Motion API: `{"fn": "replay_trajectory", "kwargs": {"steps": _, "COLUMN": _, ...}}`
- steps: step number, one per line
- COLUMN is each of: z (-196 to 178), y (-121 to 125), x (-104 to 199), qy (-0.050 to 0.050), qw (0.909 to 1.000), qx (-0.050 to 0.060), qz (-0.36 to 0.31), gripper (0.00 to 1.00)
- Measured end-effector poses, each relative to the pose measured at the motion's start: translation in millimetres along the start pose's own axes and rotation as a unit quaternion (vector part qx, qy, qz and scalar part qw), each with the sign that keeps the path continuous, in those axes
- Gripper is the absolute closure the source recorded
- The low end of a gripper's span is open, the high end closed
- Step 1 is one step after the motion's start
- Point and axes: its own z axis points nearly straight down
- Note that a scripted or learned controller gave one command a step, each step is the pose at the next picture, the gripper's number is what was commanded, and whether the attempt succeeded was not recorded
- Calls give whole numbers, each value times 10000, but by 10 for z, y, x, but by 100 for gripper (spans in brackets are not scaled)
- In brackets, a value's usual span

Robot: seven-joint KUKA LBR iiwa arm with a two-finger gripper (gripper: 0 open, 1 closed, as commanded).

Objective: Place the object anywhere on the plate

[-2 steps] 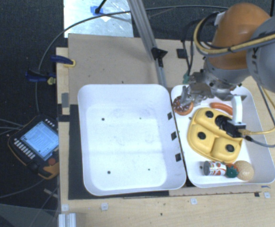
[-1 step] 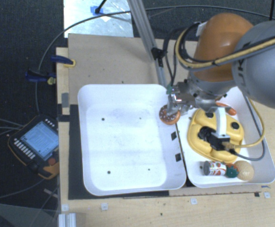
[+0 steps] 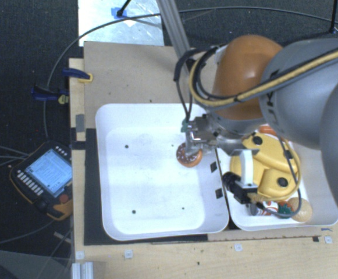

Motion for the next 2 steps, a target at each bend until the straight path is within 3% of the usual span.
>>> {"fn": "replay_trajectory", "kwargs": {"steps": 1, "z": 166, "y": -217, "x": 511, "qy": 2, "qw": 10000, "qx": 0, "qz": -5, "gripper": 100}}
{"fn": "replay_trajectory", "kwargs": {"steps": 2, "z": 158, "y": -205, "x": 478, "qy": -4, "qw": 10000, "qx": -11, "qz": 29, "gripper": 0}}
